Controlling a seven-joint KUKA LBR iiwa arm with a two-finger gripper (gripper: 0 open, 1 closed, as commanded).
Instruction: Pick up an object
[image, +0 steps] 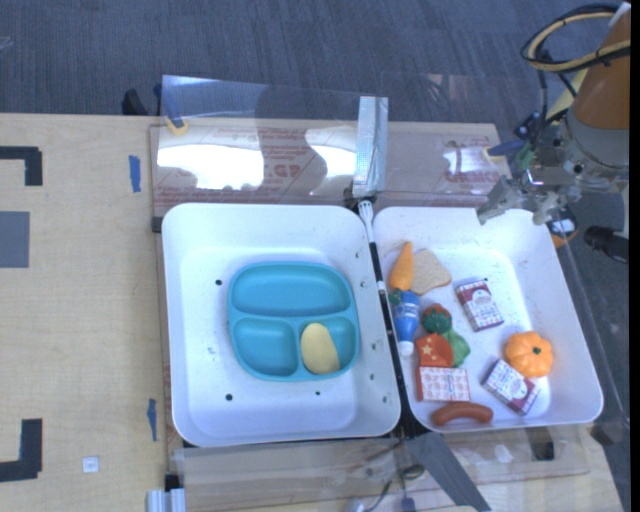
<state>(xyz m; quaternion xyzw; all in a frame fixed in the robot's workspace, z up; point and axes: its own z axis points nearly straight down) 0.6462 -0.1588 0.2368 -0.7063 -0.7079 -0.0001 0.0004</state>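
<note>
My gripper (527, 213) hangs over the far edge of the right bin (575, 330), open, with nothing between its fingers. In that bin lie an orange carrot (402, 267), a bread slice (431, 271), a blue and white bottle (406, 321), a green and red vegetable piece (440, 335), a small red carton (479, 304), an orange pumpkin (528, 354), a checked red box (443, 383), another small carton (510, 386) and a sausage (461, 413). All of them sit nearer the front than the gripper.
The left bin (190, 300) holds a blue divided plate (290, 292) with a yellow oval item (320, 348) in its front right compartment. A clear plastic panel (260, 140) stands behind the bins. The wooden bench (70, 330) extends left.
</note>
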